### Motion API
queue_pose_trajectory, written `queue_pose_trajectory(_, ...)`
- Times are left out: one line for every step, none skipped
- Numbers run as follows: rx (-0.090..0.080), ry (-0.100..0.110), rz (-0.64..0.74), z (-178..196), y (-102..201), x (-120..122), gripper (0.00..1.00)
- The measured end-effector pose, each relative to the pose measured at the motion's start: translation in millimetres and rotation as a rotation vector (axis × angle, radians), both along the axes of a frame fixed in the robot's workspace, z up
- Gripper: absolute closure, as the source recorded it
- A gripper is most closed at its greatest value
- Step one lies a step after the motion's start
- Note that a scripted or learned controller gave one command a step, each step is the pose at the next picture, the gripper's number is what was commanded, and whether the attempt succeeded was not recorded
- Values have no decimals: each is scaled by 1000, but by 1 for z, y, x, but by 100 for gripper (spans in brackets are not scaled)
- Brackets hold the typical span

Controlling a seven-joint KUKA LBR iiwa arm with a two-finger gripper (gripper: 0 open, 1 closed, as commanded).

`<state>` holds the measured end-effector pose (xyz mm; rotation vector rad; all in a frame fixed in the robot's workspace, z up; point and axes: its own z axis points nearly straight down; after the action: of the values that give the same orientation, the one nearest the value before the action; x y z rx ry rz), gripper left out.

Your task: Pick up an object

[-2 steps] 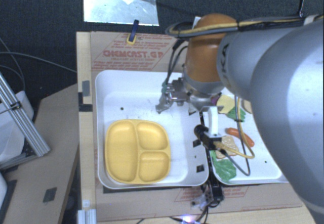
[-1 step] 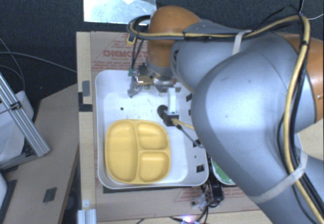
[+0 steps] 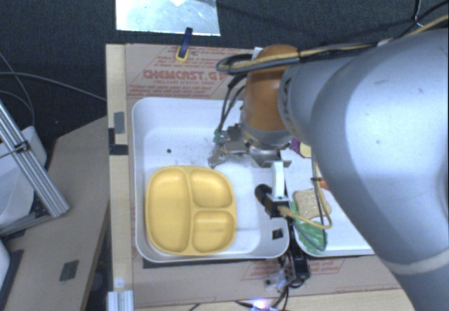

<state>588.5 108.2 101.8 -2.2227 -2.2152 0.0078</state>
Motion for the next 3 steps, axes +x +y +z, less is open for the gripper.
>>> queue_pose_trajectory(2, -7, 2, 87, -2, -105, 0)
queue_pose_trajectory(4, -16, 10, -20, 64, -100, 0)
queue_pose_trajectory(-1, -26, 10, -14, 123, -97, 0)
